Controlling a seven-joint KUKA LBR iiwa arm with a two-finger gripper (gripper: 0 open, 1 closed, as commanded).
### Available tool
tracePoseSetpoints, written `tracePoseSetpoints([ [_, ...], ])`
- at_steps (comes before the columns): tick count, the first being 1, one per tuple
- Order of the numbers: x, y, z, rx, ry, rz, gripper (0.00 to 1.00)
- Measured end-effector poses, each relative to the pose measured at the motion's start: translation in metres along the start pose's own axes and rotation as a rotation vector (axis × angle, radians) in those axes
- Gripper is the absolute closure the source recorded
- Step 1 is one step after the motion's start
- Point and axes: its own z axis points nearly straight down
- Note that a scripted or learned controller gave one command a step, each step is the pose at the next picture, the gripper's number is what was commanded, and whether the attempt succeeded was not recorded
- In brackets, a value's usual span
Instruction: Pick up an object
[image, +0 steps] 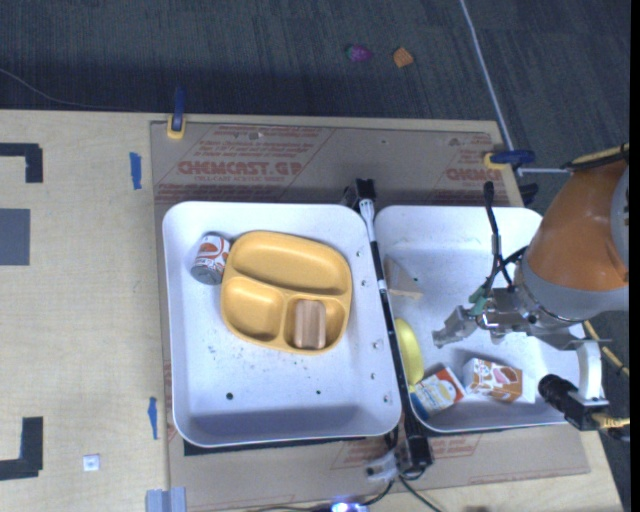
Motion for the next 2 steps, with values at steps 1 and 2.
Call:
tracePoseSetpoints([
  [1,-0.029,0.0031,0.0901,-0.002,-0.001,-0.001,0.0],
  [2,-0.0291,0.0034,0.0804,-0.004,-0.002,0.0,1.0],
])
